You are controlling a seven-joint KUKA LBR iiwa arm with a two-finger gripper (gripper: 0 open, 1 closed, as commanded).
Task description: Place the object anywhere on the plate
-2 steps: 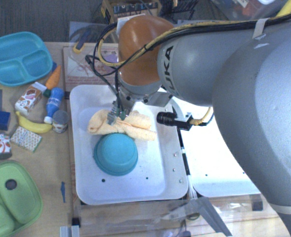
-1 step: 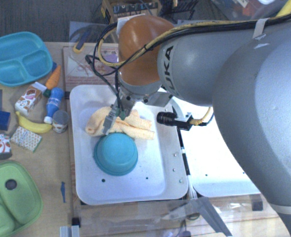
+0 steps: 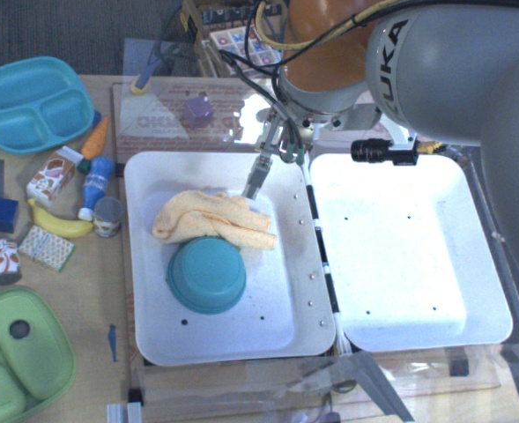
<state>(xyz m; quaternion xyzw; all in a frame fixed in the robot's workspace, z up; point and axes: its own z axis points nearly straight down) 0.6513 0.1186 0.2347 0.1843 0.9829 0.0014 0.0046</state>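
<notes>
Nearest us in the left shallow white plastic bin [image 3: 149,324], we see a round teal plastic bowl [image 3: 207,275], seemingly upside down, touching a soft, crumpled yellow cloth [image 3: 213,218] just behind it. Beyond, our slim metal pincer [image 3: 255,184] angles down at the cloth's far edge, perhaps to grasp it; we cannot tell its state.

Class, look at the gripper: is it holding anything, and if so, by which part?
It cannot be told. The gripper sits at the far edge of the yellow cloth, but no cloth is clearly seen between its fingers.
</notes>
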